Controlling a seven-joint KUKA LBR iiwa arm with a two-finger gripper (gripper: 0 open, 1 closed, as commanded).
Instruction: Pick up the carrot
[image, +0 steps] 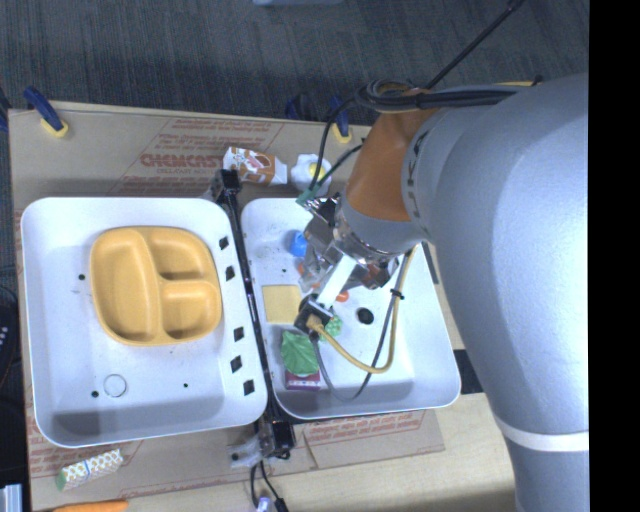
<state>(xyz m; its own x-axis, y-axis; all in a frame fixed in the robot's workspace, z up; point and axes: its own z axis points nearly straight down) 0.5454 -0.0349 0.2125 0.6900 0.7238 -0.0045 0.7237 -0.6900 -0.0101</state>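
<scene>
Grey arm (500, 200) slants down into right bin (432, 385); pincer (320, 262) state cannot be told.

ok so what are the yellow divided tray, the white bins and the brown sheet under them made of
Yellow divided tray: likely moulded plastic, matte, with soft rounded compartment edges. White bins: probably thin formed plastic, slightly glossy, rounded corners. Brown sheet: looks like cardboard, dull with red print.
</scene>
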